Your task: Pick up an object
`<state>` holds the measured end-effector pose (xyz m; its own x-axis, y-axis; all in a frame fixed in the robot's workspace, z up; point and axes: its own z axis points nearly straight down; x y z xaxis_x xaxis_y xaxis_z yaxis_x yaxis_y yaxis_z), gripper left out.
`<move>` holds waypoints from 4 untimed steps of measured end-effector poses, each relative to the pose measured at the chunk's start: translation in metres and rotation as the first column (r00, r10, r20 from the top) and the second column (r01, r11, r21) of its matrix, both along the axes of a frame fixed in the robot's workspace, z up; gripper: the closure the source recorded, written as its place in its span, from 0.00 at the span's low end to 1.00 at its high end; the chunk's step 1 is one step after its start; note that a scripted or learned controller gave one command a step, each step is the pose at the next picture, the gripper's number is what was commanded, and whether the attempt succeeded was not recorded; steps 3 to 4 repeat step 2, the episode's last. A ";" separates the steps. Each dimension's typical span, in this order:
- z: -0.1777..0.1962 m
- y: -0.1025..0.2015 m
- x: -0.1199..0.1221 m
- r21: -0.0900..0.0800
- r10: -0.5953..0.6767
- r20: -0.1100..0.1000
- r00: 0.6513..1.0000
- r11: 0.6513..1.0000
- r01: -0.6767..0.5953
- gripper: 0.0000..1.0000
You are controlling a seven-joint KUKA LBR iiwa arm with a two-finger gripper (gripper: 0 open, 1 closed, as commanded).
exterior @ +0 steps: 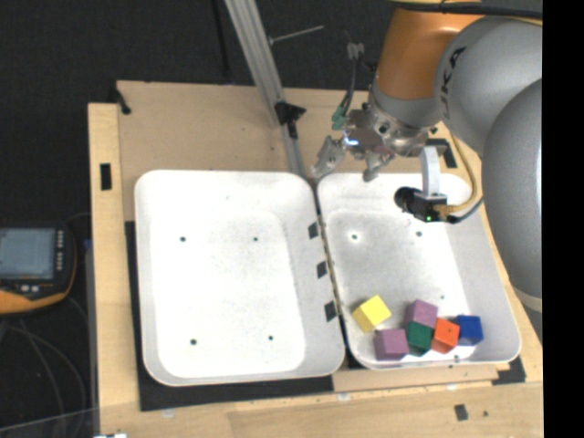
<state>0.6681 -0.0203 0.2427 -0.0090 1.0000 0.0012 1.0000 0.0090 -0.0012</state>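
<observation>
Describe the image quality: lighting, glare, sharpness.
Camera view: even overhead light, white bins bright and nearly washed out; soft faint shadows beside the coloured blocks; the gripper looks slightly soft, and a small bright glint sits at the wrist; background floor dark, little detail.

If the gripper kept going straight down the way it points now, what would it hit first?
Probably the far rim of the right bin, near where the two bins meet. The gripper hangs over that edge, well away from the blocks; depth is hard to judge.

A bulky, smooth grey arm [497,80] at upper right carries a glossy orange band [415,48], black cables and a metallic wrist.
</observation>
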 end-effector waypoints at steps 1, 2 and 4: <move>0.003 -0.005 0.000 -0.001 -0.006 0.003 1.000 1.000 0.006 0.00; -0.049 0.088 0.012 0.000 0.000 -0.003 1.000 1.000 0.000 0.00; -0.049 0.088 0.012 0.000 0.000 -0.003 1.000 1.000 0.000 0.00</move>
